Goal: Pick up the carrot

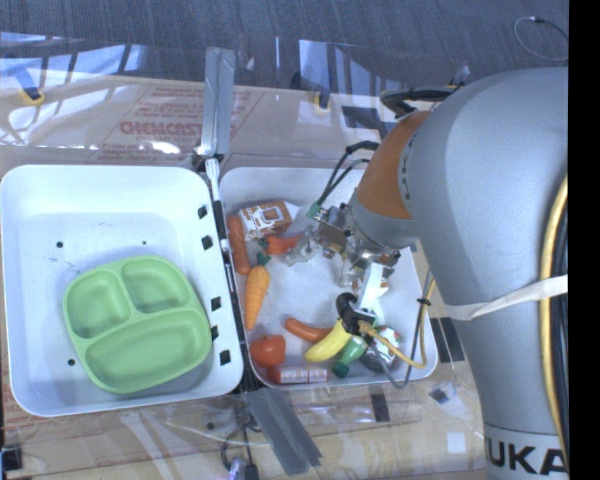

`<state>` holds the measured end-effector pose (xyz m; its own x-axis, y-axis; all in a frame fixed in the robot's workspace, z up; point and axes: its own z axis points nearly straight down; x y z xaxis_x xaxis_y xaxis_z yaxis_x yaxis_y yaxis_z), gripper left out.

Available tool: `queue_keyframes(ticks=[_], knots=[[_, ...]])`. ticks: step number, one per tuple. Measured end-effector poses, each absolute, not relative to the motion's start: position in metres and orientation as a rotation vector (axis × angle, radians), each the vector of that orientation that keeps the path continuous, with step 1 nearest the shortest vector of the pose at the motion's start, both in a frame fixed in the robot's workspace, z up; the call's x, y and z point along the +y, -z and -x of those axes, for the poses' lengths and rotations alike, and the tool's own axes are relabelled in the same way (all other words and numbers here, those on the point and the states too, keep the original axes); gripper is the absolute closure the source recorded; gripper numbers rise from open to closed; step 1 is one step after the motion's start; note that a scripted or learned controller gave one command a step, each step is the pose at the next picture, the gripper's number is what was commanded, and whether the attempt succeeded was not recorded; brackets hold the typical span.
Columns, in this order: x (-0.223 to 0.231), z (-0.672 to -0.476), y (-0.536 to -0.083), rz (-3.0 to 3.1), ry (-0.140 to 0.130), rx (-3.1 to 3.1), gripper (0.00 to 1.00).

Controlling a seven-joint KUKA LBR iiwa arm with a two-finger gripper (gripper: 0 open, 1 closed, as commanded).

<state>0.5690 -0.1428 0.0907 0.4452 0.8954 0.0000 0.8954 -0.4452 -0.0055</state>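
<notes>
Two white bins side by side on table (100,118). Left bin (40,208): green divided plate (135,323), three compartments, lower centre of bin. Right bin (410,363), frame centre: carrot (255,293) near left wall, tip toward lower left. Another orange piece (237,243) just above it, along wall. Bread packet (265,216) at upper left of bin. Banana (329,343), tomato (268,349), small orange pepper (302,328) along lower edge. Arm (480,188) enters from right; gripper (325,233) low over upper middle of bin, apart from carrot. Fingers: open or closed, cannot tell.
</notes>
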Motion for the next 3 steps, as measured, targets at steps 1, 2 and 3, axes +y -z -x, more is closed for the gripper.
queue_keyframes(ticks=[1,2,3], knots=[[-0.142,-0.569,-0.091,2.666,-0.005,-1.652,0.0],[-0.101,-0.533,-0.089,3.006,-0.013,-0.883,0.0],[-0.147,-0.496,-0.214,2.936,-0.006,-1.102,0.0]])
